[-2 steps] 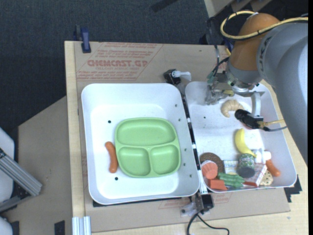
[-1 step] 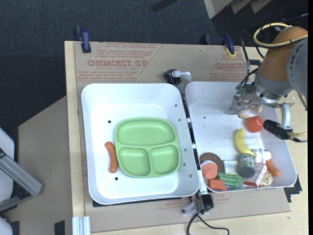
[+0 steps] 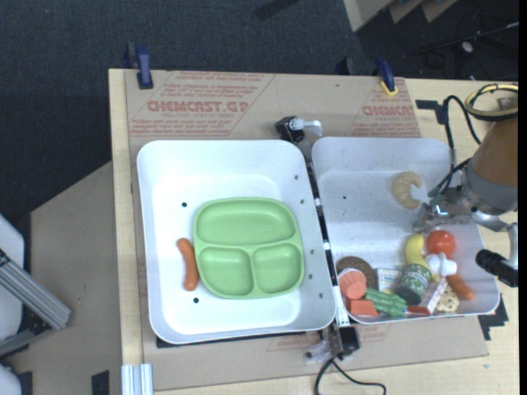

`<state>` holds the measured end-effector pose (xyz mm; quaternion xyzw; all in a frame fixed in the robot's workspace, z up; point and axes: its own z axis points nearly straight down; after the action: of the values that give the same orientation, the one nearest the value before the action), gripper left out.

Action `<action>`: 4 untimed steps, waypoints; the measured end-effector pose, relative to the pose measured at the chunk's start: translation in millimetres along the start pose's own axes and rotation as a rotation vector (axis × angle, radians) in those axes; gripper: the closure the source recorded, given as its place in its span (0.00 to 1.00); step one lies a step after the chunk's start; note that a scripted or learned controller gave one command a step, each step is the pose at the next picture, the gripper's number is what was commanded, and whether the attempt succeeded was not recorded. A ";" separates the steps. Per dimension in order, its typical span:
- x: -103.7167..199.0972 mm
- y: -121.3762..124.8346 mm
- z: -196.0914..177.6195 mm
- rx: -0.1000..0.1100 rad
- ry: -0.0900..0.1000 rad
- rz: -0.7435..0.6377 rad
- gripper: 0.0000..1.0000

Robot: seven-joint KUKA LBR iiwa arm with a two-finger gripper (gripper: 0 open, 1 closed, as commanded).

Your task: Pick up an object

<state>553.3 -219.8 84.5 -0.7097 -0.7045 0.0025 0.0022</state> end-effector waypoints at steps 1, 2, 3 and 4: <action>4.6 4.4 -0.1 -0.006 0.002 -0.007 0.00; 44.6 -59.1 0.8 -0.001 0.004 -0.007 0.00; 42.6 -56.1 -9.7 -0.009 0.000 -0.005 1.00; 110.8 14.3 0.2 -0.011 0.002 -0.016 1.00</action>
<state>568.4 -109.1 84.2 -0.7041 -0.7101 -0.0021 -0.0013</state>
